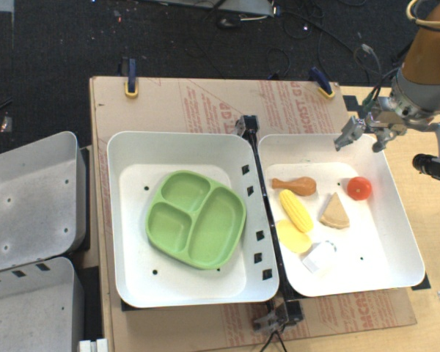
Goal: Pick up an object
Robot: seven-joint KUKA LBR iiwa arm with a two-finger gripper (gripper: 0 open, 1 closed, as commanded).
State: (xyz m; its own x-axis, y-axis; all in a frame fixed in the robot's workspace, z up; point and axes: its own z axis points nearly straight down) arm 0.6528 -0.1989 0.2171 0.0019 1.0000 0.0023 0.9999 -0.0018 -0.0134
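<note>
White block nr front of right bin; fingers spread, w/ nothing between.

Tomato, corn, drumstick (right bin); apart.

**What I Look Like From Above**

My arm shows at the upper right of the frame. Its top section is a broad orange band, rounded like a barrel, with a paler rim curving over it at the very edge of the frame. Below the band comes a light grey collar, then a cluster of metal-coloured fittings. A thin dark cable loops off toward the left of that collar. My gripper is grey too, with two short, angular, dark-tipped fingers pointing down and left. I think there are small brackets or screws around the wrist, but they blur together here.
</note>
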